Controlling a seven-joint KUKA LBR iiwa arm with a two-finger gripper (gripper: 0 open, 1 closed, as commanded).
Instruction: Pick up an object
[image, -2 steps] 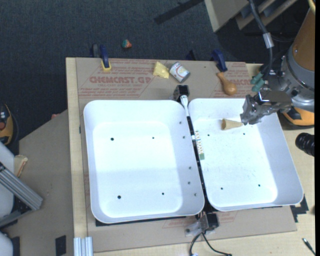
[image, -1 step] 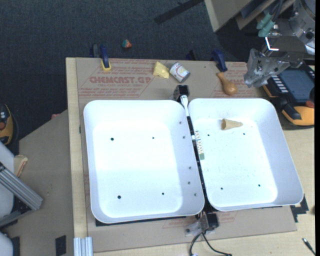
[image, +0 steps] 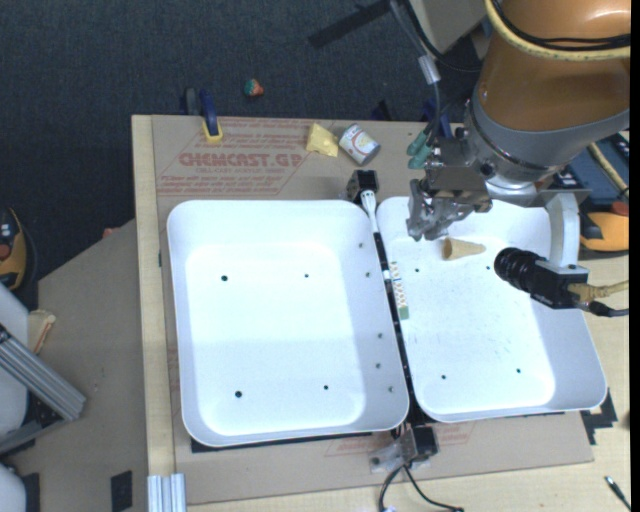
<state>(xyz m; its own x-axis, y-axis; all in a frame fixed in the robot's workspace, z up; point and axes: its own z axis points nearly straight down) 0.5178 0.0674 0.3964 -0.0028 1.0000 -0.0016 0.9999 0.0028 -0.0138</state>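
Got left bin (image: 270, 330) and right bin (image: 500, 350) side by side nearest. Seeing tan wedge (image: 463, 249) lying at 11 o'clock in right bin, with gripper (image: 433, 222) just beside at wedge's 10 o'clock; can't tell jaw state. Spotting beyond far rims: black piece (image: 362, 185) at the seam, then yellow scrap (image: 322, 140) and small grey box (image: 358, 145).

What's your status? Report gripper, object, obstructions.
Gripper over right bin, near its far edge. Tan piece lies on bin floor just beside it, not gripped. Nothing between them.
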